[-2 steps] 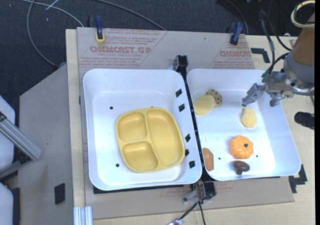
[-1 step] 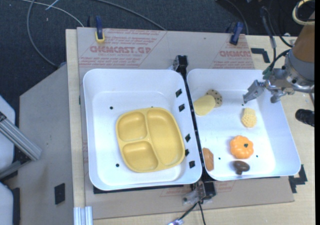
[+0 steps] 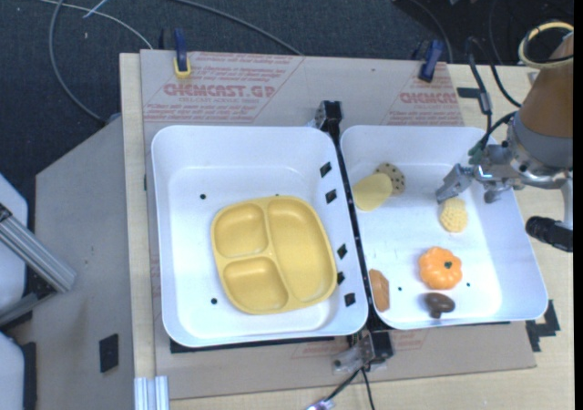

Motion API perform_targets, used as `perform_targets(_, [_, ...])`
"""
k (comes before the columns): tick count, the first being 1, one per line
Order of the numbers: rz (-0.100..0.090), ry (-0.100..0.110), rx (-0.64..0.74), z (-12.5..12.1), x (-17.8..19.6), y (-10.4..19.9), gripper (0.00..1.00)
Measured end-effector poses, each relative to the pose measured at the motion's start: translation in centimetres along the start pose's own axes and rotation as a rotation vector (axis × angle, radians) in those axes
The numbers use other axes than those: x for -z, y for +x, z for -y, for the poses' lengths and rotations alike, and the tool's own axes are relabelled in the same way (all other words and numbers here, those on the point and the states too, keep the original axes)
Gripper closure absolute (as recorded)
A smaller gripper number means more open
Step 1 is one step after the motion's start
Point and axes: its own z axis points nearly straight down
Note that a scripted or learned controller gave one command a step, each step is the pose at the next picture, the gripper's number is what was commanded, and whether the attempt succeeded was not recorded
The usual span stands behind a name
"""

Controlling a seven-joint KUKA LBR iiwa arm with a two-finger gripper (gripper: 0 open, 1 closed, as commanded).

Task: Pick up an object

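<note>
Gripper [image 3: 474,182] spread, ungrasping, over right bin [image 3: 510,303]; yellow tray [image 3: 271,253] in left bin [image 3: 173,217].

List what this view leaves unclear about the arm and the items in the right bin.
- Arm: cut off by the right edge.
- Gripper: too small to tell whether it touches the pale yellow item.
- Small brown item: too small to identify.

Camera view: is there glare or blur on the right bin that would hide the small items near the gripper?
Camera view: lighting is even and soft; the right bin shows no harsh glare. The orange pumpkin toy and yellow divided tray read sharp. The gripper looks slightly soft, and its fingers are too small to resolve. The pale yellow item beneath it has low contrast against the white.
</note>
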Motion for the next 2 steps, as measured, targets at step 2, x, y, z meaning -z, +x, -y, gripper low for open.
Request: perform_targets(2, [0.000,-0.002,0.001,0.1,-7.7,0.0,0.00])
